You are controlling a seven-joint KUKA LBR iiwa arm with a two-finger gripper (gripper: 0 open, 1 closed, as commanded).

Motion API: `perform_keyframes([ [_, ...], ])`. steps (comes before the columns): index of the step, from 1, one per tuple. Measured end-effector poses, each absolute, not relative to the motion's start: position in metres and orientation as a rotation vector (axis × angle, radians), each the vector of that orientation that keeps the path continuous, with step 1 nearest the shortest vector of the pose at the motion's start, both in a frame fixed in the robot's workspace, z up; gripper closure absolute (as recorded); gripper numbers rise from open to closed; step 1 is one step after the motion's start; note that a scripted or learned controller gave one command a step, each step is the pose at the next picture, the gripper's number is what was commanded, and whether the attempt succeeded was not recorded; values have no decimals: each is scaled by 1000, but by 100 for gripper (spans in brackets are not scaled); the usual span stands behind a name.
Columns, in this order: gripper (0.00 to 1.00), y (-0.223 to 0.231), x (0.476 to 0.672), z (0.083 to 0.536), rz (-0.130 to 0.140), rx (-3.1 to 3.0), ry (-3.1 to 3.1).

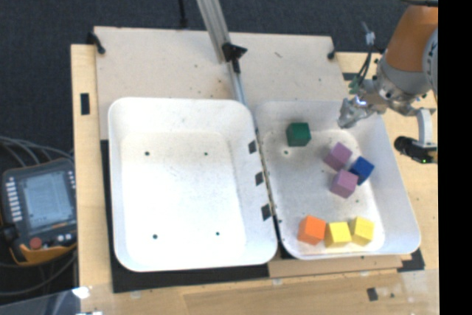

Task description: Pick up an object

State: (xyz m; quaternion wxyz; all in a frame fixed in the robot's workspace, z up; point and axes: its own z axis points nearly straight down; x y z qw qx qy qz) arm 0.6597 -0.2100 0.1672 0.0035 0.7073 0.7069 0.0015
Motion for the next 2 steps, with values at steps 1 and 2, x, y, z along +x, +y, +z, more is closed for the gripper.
perform_keyframes([
  [1, 100, -209, 652, 221, 5, 2220, 2213],
  [2, 100, -212, 657, 266, 5, 2213, 2219],
])
